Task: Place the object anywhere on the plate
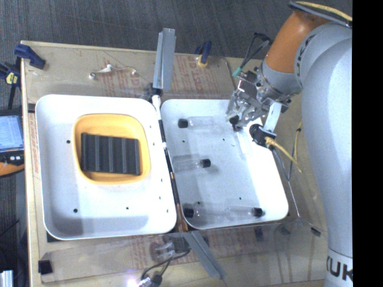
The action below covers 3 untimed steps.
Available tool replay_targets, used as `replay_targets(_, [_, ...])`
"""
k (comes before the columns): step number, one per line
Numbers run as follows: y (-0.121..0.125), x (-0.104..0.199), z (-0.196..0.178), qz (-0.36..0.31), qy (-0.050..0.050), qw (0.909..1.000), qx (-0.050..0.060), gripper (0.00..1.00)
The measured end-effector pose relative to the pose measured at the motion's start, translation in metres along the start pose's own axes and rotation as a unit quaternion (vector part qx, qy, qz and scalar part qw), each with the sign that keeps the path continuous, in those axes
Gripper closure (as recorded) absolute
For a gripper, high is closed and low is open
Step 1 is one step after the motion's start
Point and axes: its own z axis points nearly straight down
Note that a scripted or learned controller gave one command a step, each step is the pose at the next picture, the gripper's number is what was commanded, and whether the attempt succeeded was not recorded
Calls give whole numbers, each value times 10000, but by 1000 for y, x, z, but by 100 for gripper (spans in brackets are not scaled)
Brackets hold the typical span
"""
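Note:
A yellow plate point(111, 122) lies in the left bin point(54, 208). A dark grey ribbed object point(111, 154) rests flat on it and covers most of its middle. My gripper point(240, 116) hangs over the far right corner of the right bin point(239, 184), well away from the plate and the ribbed object. Nothing shows in the gripper from this angle.
Several clear tubes with black caps lie in the right bin, one near the far left point(183, 123), one in the middle point(205, 162) and one at the near right point(257, 211). Cables point(281, 148) trail from the wrist. A metal bar point(163, 58) stands behind the bins.

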Motion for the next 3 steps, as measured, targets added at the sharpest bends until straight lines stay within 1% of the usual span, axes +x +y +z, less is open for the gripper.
replay_targets(1, [-50,41,-4,-1277,-11,9918,-5,100])
replay_targets(2, [-68,100,-21,-1821,-14,9833,-19,100])
replay_targets(3, [-92,137,23,-2814,-16,9596,-6,100])
